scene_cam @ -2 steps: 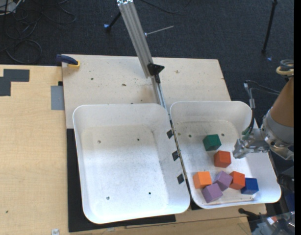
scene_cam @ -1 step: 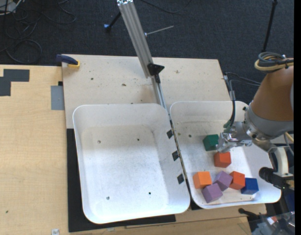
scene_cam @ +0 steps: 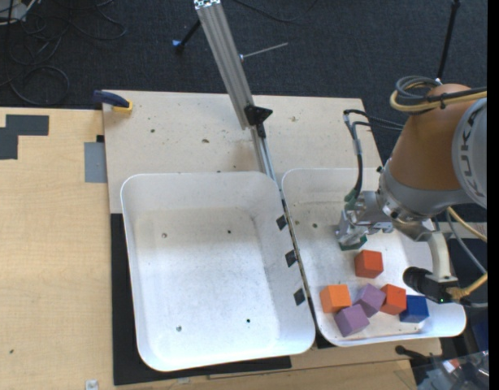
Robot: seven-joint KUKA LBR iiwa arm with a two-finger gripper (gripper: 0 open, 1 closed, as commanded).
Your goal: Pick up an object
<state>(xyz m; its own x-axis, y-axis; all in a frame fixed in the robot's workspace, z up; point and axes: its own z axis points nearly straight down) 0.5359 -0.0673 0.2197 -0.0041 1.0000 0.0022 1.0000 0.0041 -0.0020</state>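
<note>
While the right bin (scene_cam: 318,197) holds every block at its near end, the gripper (scene_cam: 353,236) hangs just above the red block (scene_cam: 368,262), fingers state I cannot tell, so the pick looks undone

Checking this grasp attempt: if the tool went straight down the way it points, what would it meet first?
Probably the bare floor of the right-hand white bin, just beside the red-orange foam cube; the tool looks offset from it, though depth is unclear.
</note>
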